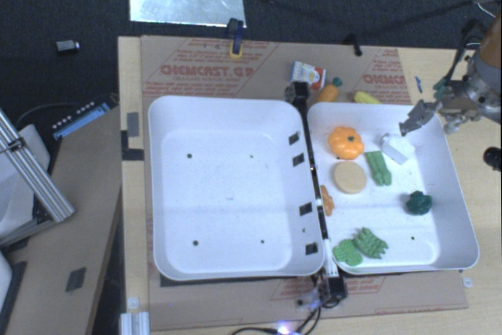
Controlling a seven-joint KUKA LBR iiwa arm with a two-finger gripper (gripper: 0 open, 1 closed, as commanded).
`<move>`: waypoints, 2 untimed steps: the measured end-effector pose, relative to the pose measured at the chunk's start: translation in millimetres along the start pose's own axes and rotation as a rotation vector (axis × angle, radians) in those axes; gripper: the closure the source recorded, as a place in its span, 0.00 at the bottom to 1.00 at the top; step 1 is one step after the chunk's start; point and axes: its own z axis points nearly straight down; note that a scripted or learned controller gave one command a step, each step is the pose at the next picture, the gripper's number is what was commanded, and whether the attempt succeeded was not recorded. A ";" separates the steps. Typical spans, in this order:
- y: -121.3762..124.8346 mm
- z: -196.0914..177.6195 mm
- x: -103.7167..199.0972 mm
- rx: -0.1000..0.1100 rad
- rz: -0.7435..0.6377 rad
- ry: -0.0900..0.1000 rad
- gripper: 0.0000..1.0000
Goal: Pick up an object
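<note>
- Bins sit side by side on the counter (pixel 133 263); taking the orange pumpkin (pixel 346 142) as the landmark, the left bin (pixel 227 184) lies well to its left with nothing lying in it.
- Pumpkin itself rests in the right bin (pixel 451 208), near that bin's back left corner.
- Just in front of the pumpkin lies a pale round disc (pixel 351 177), and further forward, near the front wall, a leafy green piece (pixel 361 245).
- Right of the pumpkin, a green ridged piece (pixel 378 167) lies just beside the disc, with a white block (pixel 394 147) just behind it.
- Further right and forward of the pumpkin, a dark green lump (pixel 419 203) sits alone, well apart from the rest.
- Behind the pumpkin, outside the bin, small bits lie on the counter, a yellow one (pixel 365 98) among them.
- Far right of the pumpkin, the gripper (pixel 413 121) hangs over the bin's back right part, close to the white block; I cannot tell whether the jaws are open or closed, and nothing shows between them.
- To my eye this is the approach step: no object is lifted yet.
- Next move, I'd judge, calls for the jaws to settle squarely over one piece, likely the white block, descend, and close on it.
</note>
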 end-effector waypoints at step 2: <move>63.8 169.4 49.8 0.027 0.002 0.006 0.00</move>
